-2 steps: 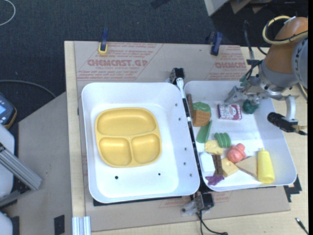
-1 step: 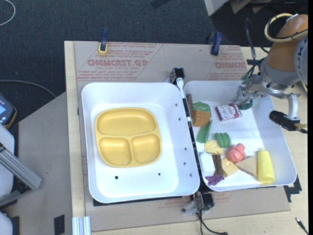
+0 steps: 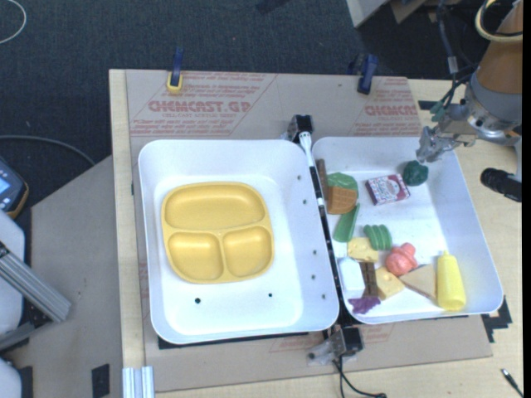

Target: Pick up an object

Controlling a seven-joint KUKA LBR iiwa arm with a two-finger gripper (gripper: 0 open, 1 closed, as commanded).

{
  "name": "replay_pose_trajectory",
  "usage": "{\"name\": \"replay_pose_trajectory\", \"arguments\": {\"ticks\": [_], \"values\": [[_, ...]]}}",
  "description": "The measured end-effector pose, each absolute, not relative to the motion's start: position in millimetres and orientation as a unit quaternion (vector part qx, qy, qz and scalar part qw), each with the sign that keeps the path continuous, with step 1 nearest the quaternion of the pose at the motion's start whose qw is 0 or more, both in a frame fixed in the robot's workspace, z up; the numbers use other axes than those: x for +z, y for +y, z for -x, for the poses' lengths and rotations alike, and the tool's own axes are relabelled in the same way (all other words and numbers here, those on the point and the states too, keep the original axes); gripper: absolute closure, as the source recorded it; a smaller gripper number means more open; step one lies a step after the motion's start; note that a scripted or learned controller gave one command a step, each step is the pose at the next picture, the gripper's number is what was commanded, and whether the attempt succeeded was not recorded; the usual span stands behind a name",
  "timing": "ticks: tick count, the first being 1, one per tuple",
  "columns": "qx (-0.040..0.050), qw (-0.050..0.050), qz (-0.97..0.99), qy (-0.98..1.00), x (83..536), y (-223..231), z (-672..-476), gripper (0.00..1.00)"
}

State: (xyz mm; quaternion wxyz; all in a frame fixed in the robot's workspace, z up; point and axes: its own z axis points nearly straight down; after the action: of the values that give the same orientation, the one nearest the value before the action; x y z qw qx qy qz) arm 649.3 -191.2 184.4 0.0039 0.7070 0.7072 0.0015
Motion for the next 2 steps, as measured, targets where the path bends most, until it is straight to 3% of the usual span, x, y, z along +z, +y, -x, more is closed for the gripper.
{"name": "replay_pose_trajectory", "arguments": {"ticks": [1, 2], "values": [[0.0018, 0.004, -0.707, 0.707, 229, -192, -651.0, 1.00], [-0.0005, -0.002, -0.706, 0.708, 219, -151, -624.2, 1.00]]}}
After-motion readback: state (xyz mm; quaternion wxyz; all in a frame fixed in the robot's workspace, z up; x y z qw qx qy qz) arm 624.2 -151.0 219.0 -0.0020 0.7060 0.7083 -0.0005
